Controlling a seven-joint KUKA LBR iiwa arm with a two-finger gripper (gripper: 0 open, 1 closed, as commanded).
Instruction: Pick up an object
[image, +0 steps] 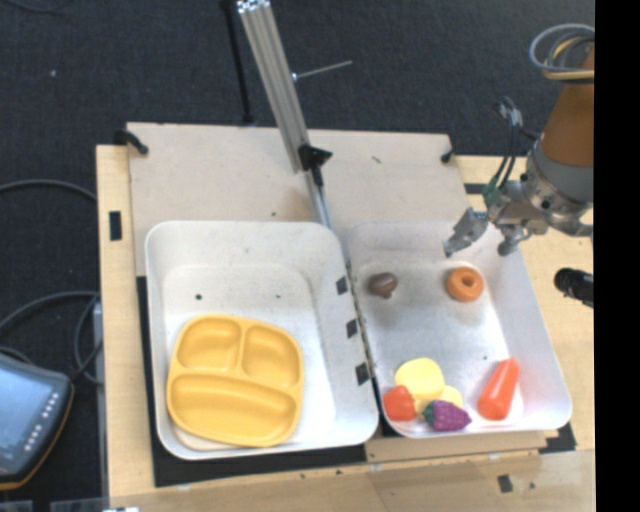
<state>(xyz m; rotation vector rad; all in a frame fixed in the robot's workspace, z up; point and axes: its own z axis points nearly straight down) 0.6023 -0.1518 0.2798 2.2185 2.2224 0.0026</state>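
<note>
I see the gripper (487, 233) over the far right corner of the right bin (535, 330), its fingers spread wide with nothing between them. The orange ring (464, 284) lies just below it in the bin, apart from the fingers. A small brown object (382, 285) sits near the bin's left wall. Along the near edge lie a yellow piece (420, 377), a red piece (399, 403), purple grapes (447, 416) and an orange-red carrot (499, 389). The left bin (245, 260) holds a yellow divided plate (235, 379).

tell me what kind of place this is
Probably a robotics lab test bench: two white bins side by side hold toy food such as an orange ring and a yellow divided plate, with the arm's end effector above.
</note>
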